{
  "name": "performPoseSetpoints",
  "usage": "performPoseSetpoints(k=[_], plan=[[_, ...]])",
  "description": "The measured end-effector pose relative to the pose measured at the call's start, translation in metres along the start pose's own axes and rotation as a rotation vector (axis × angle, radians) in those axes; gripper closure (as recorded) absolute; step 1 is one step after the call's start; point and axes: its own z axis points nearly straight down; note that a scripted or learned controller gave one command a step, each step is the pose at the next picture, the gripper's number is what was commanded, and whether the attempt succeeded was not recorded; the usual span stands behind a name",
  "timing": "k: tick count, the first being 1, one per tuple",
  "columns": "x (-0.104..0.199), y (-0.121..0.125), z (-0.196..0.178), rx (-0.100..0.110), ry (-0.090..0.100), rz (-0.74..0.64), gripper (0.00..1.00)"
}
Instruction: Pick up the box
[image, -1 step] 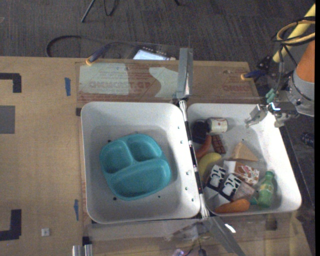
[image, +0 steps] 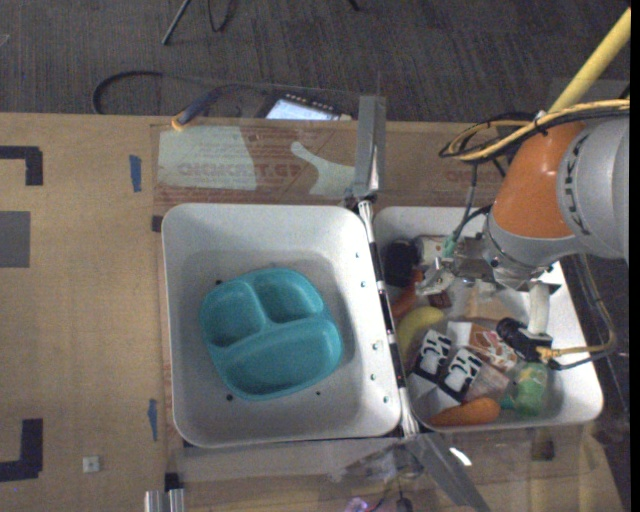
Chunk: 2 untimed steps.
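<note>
Open floor around the teal plate (image: 271, 332) in the left bin (image: 190, 240); right bin (image: 585, 385) crowded throughout.

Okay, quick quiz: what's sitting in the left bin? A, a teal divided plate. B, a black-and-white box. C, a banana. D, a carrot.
A: the teal divided plate lies alone in the left bin, while the carrot, the banana and the black-and-white box all lie in the right bin.
</note>
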Motion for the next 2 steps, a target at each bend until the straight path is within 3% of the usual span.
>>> performPoseSetpoints(k=[1, 2], plan=[[-0.013, 0.063, -0.160, -0.002, -0.001, 0.104, 0.00], [0.055, -0.004, -0.064, 0.001, 0.000, 0.134, 0.00]])
